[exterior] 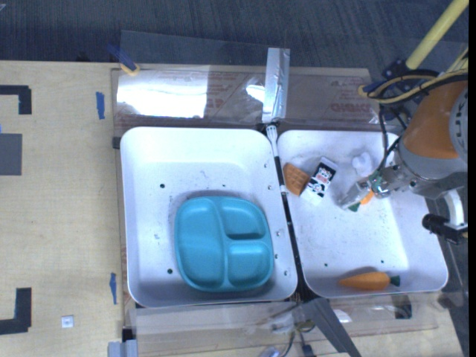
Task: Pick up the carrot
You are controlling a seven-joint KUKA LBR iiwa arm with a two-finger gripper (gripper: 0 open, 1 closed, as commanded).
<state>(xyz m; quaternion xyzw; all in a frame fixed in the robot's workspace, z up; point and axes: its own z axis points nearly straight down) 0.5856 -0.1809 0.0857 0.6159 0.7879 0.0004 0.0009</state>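
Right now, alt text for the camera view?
The carrot lies at the near edge of the right bin, apart from the gripper farther back. A blue divided plate sits in the left bin.

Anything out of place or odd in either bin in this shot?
Nothing looks spilled or broken. The carrot lies flat near the front wall of the right bin, apart from the gripper, which sits over the small items near the back. The blue divided plate sits slightly askew in the left bin.
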